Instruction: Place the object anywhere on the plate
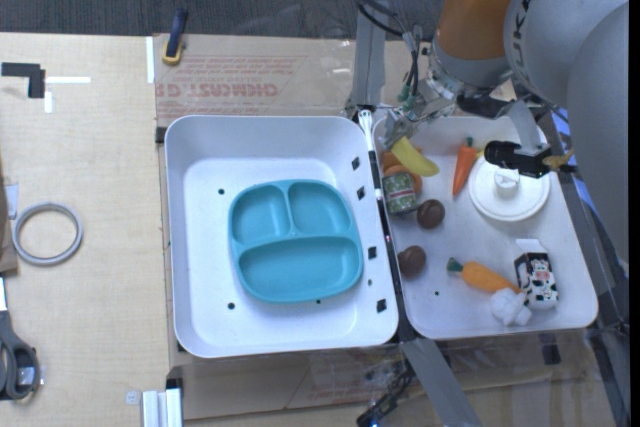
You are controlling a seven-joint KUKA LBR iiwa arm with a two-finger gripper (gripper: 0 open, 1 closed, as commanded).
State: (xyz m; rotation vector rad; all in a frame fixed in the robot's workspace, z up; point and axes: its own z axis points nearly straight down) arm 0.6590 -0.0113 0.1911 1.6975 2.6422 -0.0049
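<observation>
The tool (392,123) hovered at the right bin's (560,310) upper-left corner above a banana (414,157); its state was unclear. The plate (296,241) sat bare, centered.

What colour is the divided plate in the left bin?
The plate is light blue, a turquoise shade, seen clearly in the camera view.

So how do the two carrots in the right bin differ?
The upper carrot stands nearly upright in the view beside the white lid, and looks slimmer and redder. The lower carrot lies almost crosswise near the toy cow, plumper and paler orange. Both have green tops.
</observation>
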